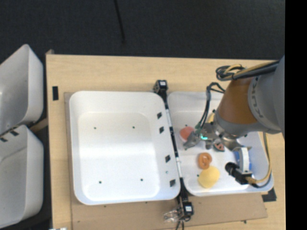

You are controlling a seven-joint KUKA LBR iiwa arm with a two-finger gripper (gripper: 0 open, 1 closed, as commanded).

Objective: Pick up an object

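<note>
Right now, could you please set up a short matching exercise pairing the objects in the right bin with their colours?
Things:
1. object by the bin's near wall
2. object in the middle
3. object beside the tool

Colours:
A. red
B. yellow
C. orange

Pairs: 1-B, 2-C, 3-A. The tool hangs over the right bin.

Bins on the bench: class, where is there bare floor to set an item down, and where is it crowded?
The left bin has bare floor from wall to wall. The right bin is crowded: the gripper hangs by a red piece, with an orange piece and a yellow ball below. Its far corner offers a small patch.
</note>
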